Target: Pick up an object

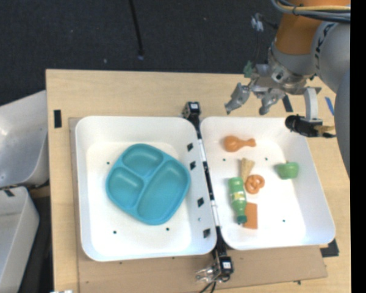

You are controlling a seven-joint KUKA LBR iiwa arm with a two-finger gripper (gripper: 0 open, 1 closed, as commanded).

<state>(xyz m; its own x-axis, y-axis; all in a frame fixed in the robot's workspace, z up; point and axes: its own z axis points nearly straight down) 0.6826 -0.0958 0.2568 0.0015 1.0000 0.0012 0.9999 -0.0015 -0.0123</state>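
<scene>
My gripper (252,102) hangs open above the far edge of the right bin (305,224), its two grey fingers spread with nothing between them. Below it in that bin lie an orange drumstick-shaped toy (238,143), a green bottle (236,198), an orange block (251,215), a tan cone with an orange ring (252,180) and a small green cup (287,170). All of them sit apart from the gripper.
The left bin (97,224) holds a blue divided plate (147,183). A ridge with black clips (201,182) separates the two bins. A white container (15,142) stands off the bench at the left.
</scene>
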